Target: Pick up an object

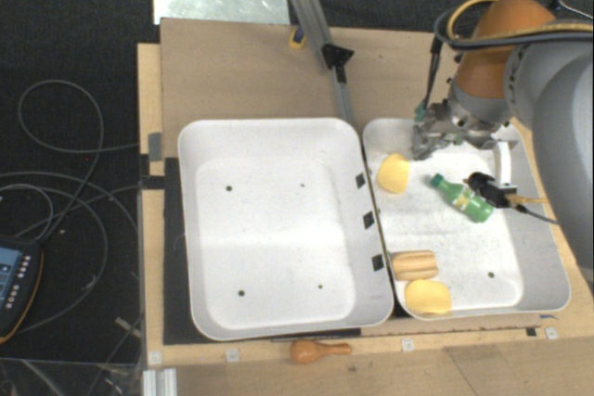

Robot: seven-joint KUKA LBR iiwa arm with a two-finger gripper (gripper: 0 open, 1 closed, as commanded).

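— Camera view: what is seen, from the largest down?

— The arm (548, 97) is lowered over the right bin (543, 278), its pincer (425, 144) near the far rim. Whether the pincer is apart or together cannot be told.

— And the objects?

— A green bottle (461, 198) is lying just right of the pincer. A yellow piece (393, 173) is placed just left of it, untouched.
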